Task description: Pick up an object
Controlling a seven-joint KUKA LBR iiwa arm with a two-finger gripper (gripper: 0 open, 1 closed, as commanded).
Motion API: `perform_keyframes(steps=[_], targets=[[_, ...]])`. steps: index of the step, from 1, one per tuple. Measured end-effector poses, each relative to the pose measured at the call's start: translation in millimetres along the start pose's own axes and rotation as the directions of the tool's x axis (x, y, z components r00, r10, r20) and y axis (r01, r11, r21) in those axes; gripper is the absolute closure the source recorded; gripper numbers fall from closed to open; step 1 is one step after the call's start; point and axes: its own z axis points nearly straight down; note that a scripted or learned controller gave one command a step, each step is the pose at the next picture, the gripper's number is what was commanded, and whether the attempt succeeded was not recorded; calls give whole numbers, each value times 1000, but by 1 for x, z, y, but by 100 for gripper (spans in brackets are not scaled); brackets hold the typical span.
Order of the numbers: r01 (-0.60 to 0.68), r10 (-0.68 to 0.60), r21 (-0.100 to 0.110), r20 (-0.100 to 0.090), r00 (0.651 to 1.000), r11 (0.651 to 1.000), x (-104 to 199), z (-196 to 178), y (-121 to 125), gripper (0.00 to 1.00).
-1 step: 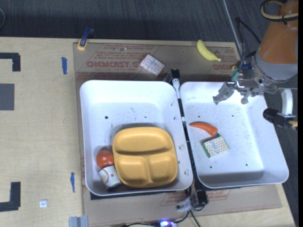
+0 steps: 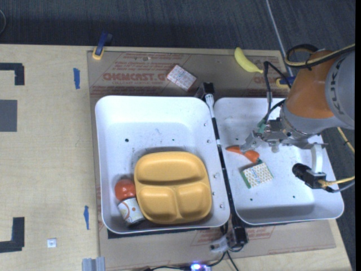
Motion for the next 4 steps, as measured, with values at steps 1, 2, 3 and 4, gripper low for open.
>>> perform_keyframes(steps=[1,2,3,4], targets=[[0,0,-7,2,1000,1000,0,34,-45,0],[-1,1,-10,2,1000,1000,0,24,-44,100],[2,-2,-3,0,1000,1000,93,-65,4,100],[2,-2,-2,0,1000,1000,93,-64,3,0]])
